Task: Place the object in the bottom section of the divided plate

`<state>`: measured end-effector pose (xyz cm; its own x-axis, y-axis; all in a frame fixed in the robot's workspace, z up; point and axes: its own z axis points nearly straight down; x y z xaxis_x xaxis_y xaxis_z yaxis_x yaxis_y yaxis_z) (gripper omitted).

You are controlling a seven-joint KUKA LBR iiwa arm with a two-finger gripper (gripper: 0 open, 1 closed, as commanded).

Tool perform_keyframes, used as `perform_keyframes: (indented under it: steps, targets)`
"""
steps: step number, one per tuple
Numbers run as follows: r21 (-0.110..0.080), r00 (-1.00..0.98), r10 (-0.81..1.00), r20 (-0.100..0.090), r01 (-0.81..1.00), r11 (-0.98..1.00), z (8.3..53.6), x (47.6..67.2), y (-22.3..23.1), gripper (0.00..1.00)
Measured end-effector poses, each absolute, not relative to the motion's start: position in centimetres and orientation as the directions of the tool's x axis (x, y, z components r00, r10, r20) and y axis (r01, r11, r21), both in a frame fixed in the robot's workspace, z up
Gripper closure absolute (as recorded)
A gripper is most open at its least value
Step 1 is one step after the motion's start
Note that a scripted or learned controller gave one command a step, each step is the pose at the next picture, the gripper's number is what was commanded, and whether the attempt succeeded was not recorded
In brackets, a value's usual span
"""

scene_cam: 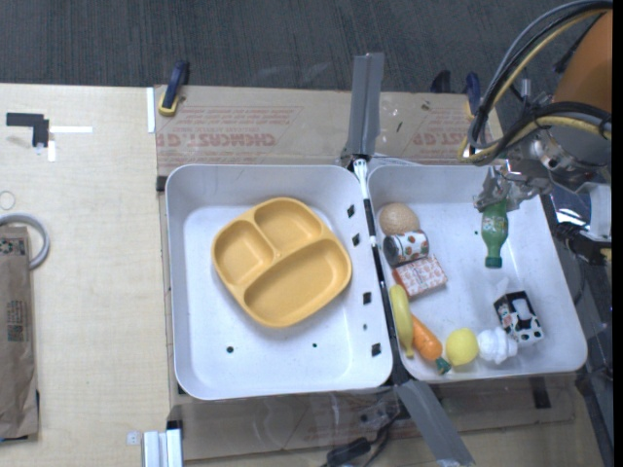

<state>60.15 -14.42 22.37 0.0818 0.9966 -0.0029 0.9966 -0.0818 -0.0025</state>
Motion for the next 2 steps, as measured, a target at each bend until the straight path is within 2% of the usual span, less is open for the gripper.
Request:
perform_keyframes:
  steps: [1, 2]
  targets:
    - [-0.004, 0.136, 0.991, -0.001, 0.991, -0.136, 12.5, 62.0, -9.2, 1.0]
    - [-0.001, 0.122, 0.993, -0.002, 0.993, -0.122, 22.2, 59.5, -11.4, 1.0]
